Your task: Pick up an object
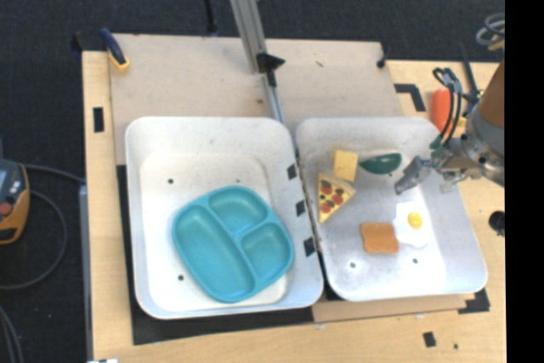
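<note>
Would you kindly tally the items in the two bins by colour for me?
Blue: 1, plate
Yellow: 1, cheese
Green: 1, green piece
Red and yellow: 1, pizza
Orange-brown: 1, toast
White and yellow: 1, egg
Total: 6

High fixed view, slanting over both bins (212,132)

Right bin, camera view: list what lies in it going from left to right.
Pizza slice → yellow cheese block → green bowl-like piece → fried egg, with the pincer above it. The toast piece overlaps the green piece's span, so it is left out.
</note>
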Available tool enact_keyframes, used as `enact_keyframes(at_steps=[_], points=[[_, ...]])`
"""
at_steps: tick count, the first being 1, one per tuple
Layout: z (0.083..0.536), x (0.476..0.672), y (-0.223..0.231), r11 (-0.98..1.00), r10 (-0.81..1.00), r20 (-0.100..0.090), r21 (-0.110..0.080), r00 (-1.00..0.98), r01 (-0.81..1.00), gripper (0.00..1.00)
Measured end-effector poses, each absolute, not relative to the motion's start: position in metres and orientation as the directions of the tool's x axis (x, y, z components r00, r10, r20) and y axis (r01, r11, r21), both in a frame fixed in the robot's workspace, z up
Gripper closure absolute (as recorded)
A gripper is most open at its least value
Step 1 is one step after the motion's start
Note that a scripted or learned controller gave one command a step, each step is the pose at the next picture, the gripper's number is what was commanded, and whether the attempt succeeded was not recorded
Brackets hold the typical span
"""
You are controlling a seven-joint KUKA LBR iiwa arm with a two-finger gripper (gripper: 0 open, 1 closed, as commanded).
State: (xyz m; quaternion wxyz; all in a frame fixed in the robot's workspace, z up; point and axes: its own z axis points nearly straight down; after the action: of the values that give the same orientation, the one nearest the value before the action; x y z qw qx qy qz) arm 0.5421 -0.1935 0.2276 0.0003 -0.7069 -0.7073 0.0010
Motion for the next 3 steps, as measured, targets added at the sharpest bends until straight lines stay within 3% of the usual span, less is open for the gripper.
enact_keyframes(at_steps=[2,3], points=[[0.130,0.551,-0.183,-0.002,1.000,-0.001,-0.002,0.002,1.000,0.00],[0.144,0.552,-0.185,-0.005,1.000,-0.003,0.005,0.005,1.000,1.00]])
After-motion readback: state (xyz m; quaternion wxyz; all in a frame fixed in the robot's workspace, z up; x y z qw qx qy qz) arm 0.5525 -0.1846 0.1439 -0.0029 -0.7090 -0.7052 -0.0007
